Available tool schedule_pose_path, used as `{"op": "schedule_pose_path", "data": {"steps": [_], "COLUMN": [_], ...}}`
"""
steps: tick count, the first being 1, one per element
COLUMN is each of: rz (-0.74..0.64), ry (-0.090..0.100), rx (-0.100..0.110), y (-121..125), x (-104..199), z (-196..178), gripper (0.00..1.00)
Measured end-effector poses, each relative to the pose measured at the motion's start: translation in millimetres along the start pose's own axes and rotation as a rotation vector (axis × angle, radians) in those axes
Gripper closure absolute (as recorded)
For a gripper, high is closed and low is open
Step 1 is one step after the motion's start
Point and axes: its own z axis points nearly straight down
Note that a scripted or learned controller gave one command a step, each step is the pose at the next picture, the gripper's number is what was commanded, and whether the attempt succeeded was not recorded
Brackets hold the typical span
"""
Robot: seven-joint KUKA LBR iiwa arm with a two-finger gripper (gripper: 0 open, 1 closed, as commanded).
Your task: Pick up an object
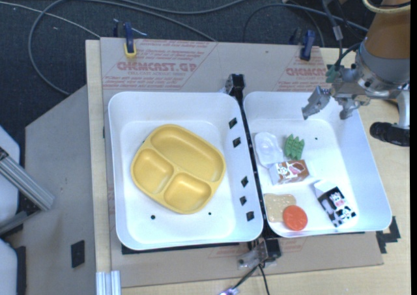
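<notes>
**Gripper poised over the far edge of the right bin, nothing in hand**

Nearest the camera, at the right bin's (374, 176) front edge, lie a red disc (295, 217) on a tan cracker-like piece (277, 202) and, towards the front right corner, a black-and-white boxed item (337, 206). Behind them, mid-bin, sit a brown-and-white packet (291, 170), a green toy (294, 146) and a clear crumpled wrapper (266, 147), clustered close together, some touching. Any of these could serve as the object to pick; they are loose, presumably so grasps vary.

Over the bin's far edge hangs the gripper (331, 103), its two fingers spread apart with nothing between them, well clear of every item. I judge the pick not yet begun.

The left bin (124, 176) carries a yellow divided tray (178, 168) at its centre, likely a drop-off place. Blue clamps (129, 36) pin the board (169, 62) beneath at its far edge, presumably to stop shifting.
</notes>
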Motion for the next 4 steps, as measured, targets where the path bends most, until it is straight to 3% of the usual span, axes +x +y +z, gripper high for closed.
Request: {"op": "schedule_pose_path", "data": {"steps": [1, 4], "rz": [-0.003, -0.003], "ry": [-0.002, 0.0], "rx": [-0.014, -0.009], "y": [2.3, 1.8], "x": [0.2, 5.7], "z": [-7.8, 126.4], "gripper": [0.0, 0.0]}}
